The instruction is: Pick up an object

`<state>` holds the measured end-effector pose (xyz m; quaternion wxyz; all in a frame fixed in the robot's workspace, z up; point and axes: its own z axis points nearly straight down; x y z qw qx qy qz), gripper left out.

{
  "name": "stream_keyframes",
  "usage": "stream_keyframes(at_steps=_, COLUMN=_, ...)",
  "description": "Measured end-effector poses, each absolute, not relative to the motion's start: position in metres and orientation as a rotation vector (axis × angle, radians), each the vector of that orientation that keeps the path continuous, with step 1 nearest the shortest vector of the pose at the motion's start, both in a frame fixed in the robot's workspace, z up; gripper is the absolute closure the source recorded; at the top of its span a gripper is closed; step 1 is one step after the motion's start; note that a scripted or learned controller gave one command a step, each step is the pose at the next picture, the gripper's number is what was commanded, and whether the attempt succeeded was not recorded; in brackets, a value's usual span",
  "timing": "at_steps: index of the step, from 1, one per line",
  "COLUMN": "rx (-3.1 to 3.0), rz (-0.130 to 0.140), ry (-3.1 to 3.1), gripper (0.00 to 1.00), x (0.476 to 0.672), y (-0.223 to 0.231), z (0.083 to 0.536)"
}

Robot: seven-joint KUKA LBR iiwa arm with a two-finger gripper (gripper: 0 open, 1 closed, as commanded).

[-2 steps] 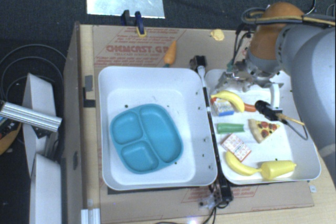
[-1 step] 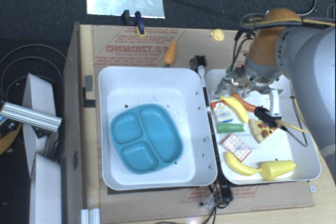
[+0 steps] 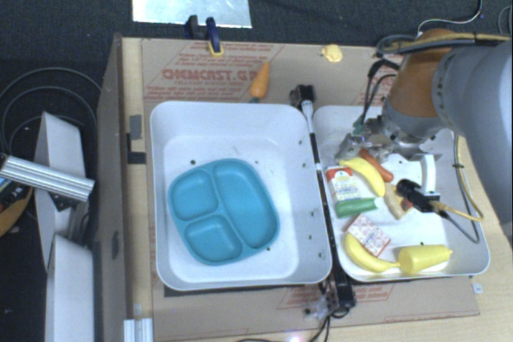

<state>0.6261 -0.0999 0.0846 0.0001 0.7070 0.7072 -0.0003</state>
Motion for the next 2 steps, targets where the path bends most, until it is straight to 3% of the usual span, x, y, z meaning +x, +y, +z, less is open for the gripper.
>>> stream_keyframes(at_steps=1, rx=2.216, rz=0.005, ry=2.222, gripper=1.00, x=0.628, y=-0.099, z=0.096)
stream_keyframes(at_steps=2, rx=2.208, rz=0.011, ry=2.230, gripper=1.00, x=0.599, y=-0.037, z=0.190)
